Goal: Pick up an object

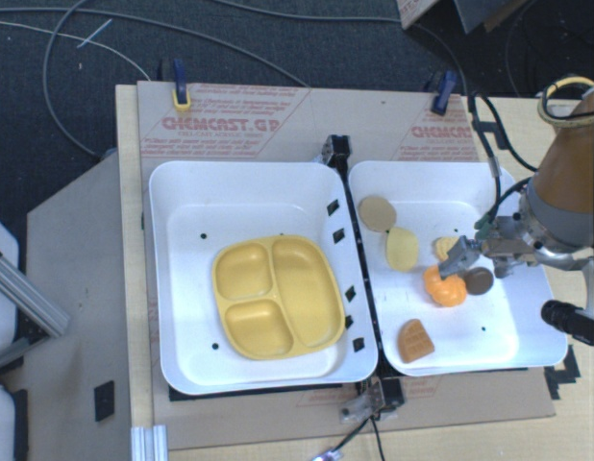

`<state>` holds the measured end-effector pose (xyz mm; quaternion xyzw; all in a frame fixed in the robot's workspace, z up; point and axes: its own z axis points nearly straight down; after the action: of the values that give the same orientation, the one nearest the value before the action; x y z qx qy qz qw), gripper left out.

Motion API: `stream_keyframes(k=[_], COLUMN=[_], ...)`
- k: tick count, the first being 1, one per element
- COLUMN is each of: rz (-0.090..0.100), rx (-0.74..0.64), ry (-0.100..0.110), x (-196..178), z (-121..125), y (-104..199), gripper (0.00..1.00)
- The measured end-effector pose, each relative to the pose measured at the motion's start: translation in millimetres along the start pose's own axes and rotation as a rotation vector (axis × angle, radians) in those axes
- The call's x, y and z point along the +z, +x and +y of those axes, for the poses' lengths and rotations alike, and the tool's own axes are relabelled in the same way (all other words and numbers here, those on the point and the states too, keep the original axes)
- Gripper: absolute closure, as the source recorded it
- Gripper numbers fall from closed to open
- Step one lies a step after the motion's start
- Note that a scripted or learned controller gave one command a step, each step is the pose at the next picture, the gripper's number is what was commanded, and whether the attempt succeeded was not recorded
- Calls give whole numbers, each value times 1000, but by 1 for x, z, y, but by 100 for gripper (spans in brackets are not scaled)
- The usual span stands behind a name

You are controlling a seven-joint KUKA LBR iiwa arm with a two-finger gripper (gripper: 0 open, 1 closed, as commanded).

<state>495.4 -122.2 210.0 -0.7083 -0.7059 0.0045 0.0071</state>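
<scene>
Tool [457, 260] touching orange fruit [445, 289], right bin [528, 344]

Non-task items: tray, left bin, clamps.
Yellow three-compartment plastic tray [276, 296] lies flat in left shallow white bin [172, 257]; blue clamps [181, 84] at cardboard-covered table [239, 113] far edge; grey cables [76, 36] on dark floor.

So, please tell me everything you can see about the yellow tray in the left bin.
The yellow tray is a pale yellow plate with rounded corners, plastic by its look. Raised ridges split it into three compartments: a long one on the right side and two smaller ones on the left. All three compartments hold nothing. It lies flat on the floor of the left bin, turned at a slight angle to the bin's walls, near the front right part. Nothing else touches it.
</scene>
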Motion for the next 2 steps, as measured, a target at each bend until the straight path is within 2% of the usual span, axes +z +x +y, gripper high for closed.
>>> stream_keyframes(k=[1, 2], rz=[-2, -1], rx=[-4, -3], ry=[-15, -12], x=[-7, 55], z=[3, 4], y=[1, 3], gripper=[0, 0])
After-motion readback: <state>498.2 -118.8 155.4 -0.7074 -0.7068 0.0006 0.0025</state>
